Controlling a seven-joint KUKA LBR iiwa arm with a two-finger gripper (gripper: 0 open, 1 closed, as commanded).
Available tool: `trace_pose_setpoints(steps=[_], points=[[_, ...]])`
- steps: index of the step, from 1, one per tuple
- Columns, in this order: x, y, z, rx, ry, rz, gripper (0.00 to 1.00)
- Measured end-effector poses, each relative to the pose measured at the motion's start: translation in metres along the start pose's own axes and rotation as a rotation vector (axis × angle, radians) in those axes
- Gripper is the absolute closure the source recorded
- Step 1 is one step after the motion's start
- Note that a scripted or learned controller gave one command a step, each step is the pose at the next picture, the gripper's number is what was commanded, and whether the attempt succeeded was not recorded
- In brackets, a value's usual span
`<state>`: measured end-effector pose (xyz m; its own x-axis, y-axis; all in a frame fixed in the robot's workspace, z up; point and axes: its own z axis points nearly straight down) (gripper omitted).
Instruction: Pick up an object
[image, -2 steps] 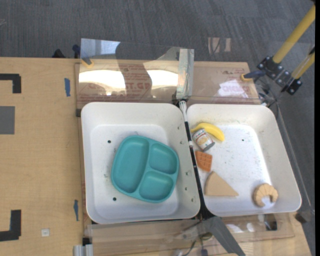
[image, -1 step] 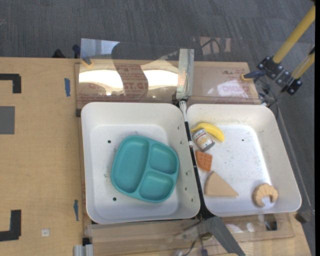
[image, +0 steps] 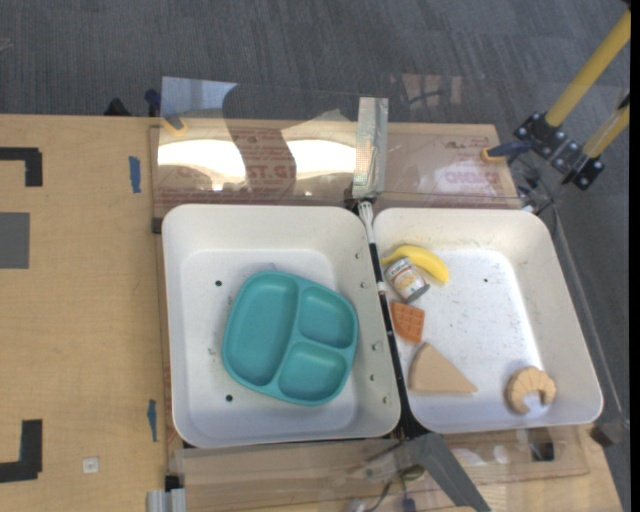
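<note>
Left bin (image: 190, 250): we see a teal divided plate (image: 290, 338) at its centre.
Right bin (image: 520, 250): along its left edge we find a banana (image: 422, 262), a small jar (image: 406, 279) touching it, an orange waffle piece (image: 408, 320) and a tan wedge (image: 437, 373).
Near right corner: a croissant (image: 529, 389) (partly pale).
Gripper: we cannot tell its state.

Smooth teal plastic divided plate (image: 290, 338) is looking matt; white plastic bins (image: 190, 250) are showing slight sheen; brown cardboard sheet (image: 70, 300) is looking matt.
</note>
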<state>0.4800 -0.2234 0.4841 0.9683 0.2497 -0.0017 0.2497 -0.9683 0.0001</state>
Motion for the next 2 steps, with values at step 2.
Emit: trace_pose_setpoints(steps=[2], points=[[-0.0003, -0.0001, -0.0005, 0.002, -0.001, -0.559, 1.00]])
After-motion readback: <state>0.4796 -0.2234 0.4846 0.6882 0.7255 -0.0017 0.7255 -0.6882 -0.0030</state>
